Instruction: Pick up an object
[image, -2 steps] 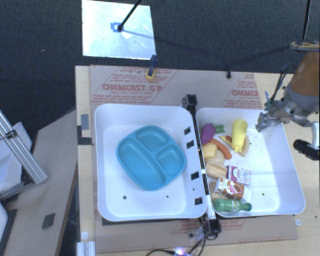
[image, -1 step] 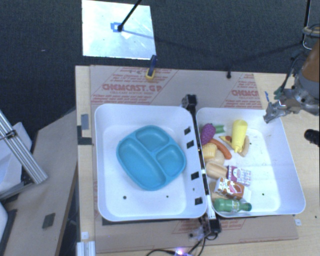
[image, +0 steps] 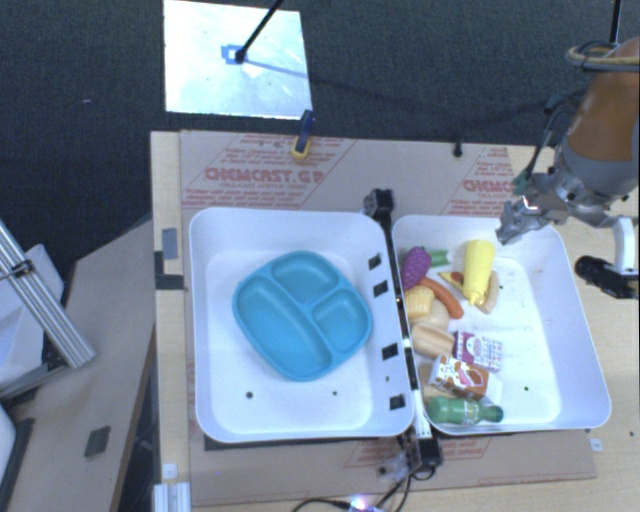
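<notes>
Toy foods (image: 450, 335): about eight; bins (image: 215, 330): two

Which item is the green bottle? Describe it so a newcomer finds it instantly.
Start at the right-hand shallow white bin, the one crowded with toy food. Go to its near edge, by the divider; the small green plastic bottle lies there on its side, just below a red-and-white carton. It is the only green item.

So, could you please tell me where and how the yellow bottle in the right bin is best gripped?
Grip the yellow bottle across its middle, coming straight down from above. It lies on its side, lengthwise up the bin, with bare floor on its right; the pincer hovers near its top end.
</notes>
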